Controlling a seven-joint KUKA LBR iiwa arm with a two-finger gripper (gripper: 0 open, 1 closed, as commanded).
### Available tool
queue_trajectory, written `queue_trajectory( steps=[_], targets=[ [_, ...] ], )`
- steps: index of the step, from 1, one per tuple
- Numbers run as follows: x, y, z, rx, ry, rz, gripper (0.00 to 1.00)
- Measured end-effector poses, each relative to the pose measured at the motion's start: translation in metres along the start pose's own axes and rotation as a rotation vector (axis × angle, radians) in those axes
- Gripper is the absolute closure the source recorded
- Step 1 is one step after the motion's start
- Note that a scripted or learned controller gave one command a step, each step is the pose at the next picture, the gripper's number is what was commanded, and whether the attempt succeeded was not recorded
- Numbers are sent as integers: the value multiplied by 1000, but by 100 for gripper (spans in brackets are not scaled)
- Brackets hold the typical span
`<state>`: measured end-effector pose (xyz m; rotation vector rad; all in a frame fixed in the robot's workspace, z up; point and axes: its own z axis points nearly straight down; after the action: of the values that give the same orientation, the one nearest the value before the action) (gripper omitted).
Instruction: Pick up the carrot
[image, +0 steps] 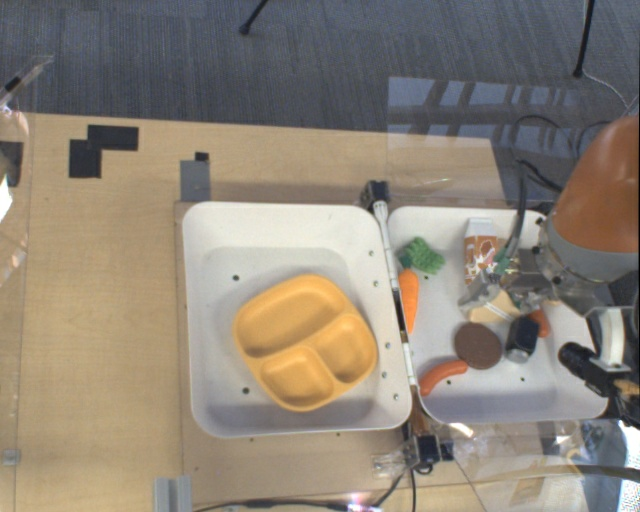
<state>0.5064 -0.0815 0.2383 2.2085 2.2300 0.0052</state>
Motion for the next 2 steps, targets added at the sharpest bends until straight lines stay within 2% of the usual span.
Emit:
queue_trajectory(
  steps=[1, 2],
  targets=[
    [50, 38, 55, 5, 2, 158, 0],
    [-21, 47, 147, -12, 0, 443, 0]
  ],
)
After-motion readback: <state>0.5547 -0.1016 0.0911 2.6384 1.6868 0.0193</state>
